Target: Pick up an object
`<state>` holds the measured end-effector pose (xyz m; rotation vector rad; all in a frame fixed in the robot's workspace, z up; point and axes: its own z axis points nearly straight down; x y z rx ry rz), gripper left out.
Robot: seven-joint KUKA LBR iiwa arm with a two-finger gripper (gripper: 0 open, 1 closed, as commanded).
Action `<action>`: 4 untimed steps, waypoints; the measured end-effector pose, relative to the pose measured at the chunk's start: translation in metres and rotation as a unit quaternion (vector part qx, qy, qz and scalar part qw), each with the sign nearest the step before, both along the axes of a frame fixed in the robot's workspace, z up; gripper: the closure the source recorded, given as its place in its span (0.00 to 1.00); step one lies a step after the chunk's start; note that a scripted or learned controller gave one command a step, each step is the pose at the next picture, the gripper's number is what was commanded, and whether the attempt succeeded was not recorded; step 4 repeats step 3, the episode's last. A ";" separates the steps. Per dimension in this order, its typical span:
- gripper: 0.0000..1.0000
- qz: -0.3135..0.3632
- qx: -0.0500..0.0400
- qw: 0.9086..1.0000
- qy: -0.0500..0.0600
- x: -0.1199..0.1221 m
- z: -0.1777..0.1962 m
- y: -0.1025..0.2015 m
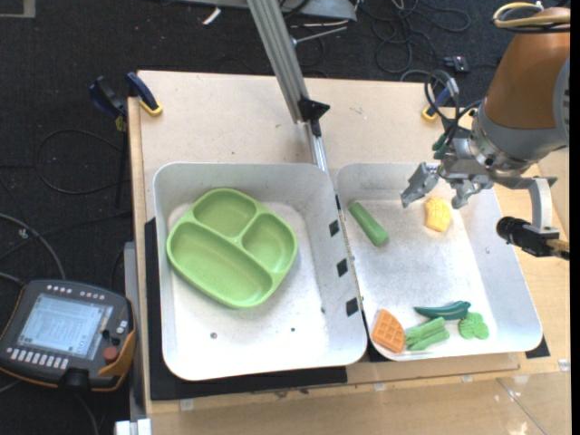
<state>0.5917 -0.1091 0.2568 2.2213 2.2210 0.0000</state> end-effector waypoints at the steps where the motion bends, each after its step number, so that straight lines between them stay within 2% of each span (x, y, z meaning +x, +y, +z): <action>1: 0.00 -0.004 0.000 1.000 0.006 -0.072 -0.082 -0.055; 2: 0.00 -0.001 0.000 1.000 -0.001 -0.098 -0.163 -0.054; 3: 0.00 0.004 0.001 1.000 -0.004 -0.096 -0.058 0.030; 4: 0.00 0.004 0.001 1.000 -0.004 -0.096 -0.058 0.030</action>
